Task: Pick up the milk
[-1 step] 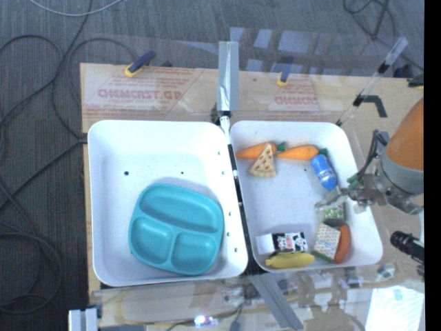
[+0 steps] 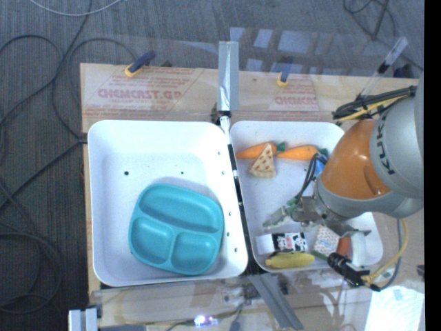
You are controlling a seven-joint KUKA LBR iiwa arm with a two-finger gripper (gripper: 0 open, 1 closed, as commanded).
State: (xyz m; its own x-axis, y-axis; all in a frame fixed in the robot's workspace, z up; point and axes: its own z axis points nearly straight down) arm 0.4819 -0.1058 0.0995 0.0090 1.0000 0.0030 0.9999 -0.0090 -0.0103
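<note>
Two white bins sit side by side on the counter (image 2: 138,95). Inside the left bin (image 2: 110,150) lies a teal divided plate (image 2: 178,229), towards its near edge. Much of the right bin (image 2: 275,133) is covered by the grey arm (image 2: 393,164) with its orange band (image 2: 348,164), which reaches in from the right.

At the far end of the right bin lie two carrots, one (image 2: 255,150) to the left and one (image 2: 300,153) to the right, with a wedge of pizza (image 2: 263,164) just in front of them, touching the left carrot. Near the front wall of the same bin the milk (image 2: 282,242), a small white carton with black patches, lies on its side. A yellow banana (image 2: 289,260) lies just in front of it, against the bin's front wall. A speckled pale item (image 2: 324,240) sits to the right of the milk, partly hidden by the arm.

The end effector (image 2: 293,212) hangs just above and behind the milk, a little to its right. Whether it is open or closed I cannot tell, and nothing is seen held in it.
</note>
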